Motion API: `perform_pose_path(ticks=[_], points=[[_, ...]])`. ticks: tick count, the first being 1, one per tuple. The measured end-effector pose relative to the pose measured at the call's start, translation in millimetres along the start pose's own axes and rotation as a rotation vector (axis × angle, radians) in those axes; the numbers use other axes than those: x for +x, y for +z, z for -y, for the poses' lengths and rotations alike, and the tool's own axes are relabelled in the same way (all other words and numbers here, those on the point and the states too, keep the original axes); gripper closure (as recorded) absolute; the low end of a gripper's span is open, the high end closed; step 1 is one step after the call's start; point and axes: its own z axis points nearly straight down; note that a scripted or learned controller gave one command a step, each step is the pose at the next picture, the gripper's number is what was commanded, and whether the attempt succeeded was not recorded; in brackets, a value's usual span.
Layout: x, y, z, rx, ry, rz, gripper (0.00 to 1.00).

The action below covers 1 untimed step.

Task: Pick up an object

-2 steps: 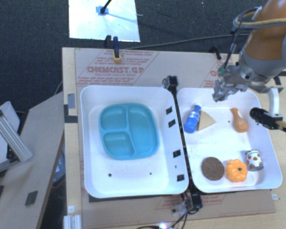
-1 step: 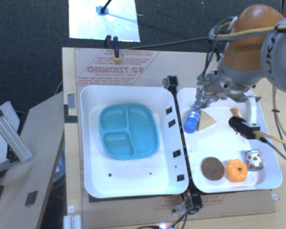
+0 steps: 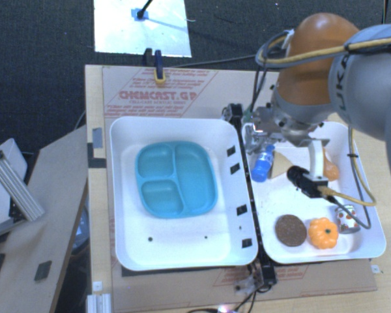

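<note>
My gripper (image 3: 253, 139) hangs over the far left corner of the right bin (image 3: 371, 240), close to the wall between the two bins. A small blue bottle (image 3: 262, 166) lies tilted just below and in front of it, its pale cap end pointing up toward the gripper. I cannot tell whether the bottle is touched or held. Further forward in the same bin lie a brown round disc (image 3: 290, 230) and an orange pumpkin (image 3: 323, 233). An orange object (image 3: 331, 171) is partly hidden behind the wrist bracket.
A blue divided plate (image 3: 176, 178) lies in the left bin (image 3: 176, 253). A small pale and dark object (image 3: 347, 218) sits by the right bin's right wall. The arm's large body hangs above the right bin's far side.
</note>
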Motion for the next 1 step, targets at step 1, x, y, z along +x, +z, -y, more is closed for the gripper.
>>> perform_pose_path(ticks=[1], points=[[54.0,14.4,27.0,0.003,0.0,0.0,1.0]])
